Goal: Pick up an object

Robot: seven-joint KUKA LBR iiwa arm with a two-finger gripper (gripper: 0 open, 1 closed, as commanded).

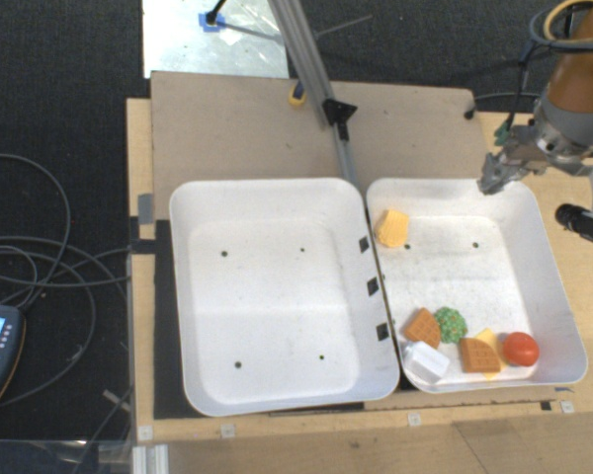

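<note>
Camera view, from above: gripper [494,180] over right bin's [558,265] far rim, finger state impossible to tell; red tomato [520,348], green piece [450,323] at near edge.

The light wooden bench [138,265] carries a brown cardboard sheet [237,126]. Two shallow white plastic bins, left [193,205] and right [558,265], rest side by side, touching.

Grey arm [571,126], orange band, dark metal hand [494,179].
</note>
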